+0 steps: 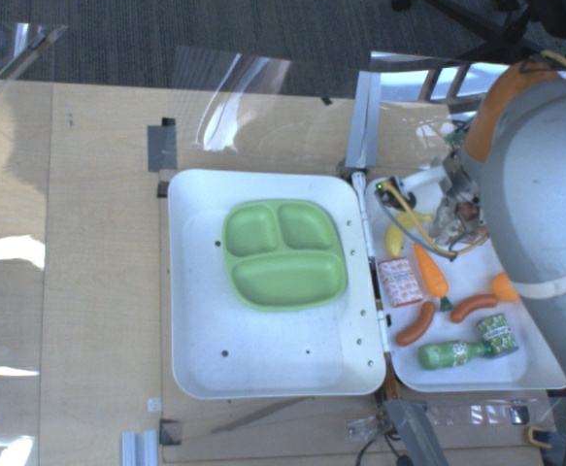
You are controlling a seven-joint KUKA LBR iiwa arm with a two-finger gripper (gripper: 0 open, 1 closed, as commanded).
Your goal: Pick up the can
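Gripper (454,223) is held over the far end of the shallow white right-hand bin (477,384); its opening cannot be told.
Small green patterned can (496,330) is seen nearer the front, touching a green plastic bottle (449,354), which could be caught instead.

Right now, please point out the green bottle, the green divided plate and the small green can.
green bottle (449,354), camera view, on its body.
green divided plate (284,253), camera view, on the central ridge.
small green can (497,332), camera view, on its side.

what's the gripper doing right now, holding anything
Two-finger gripper: low over the right white bin; grip state cannot be told.
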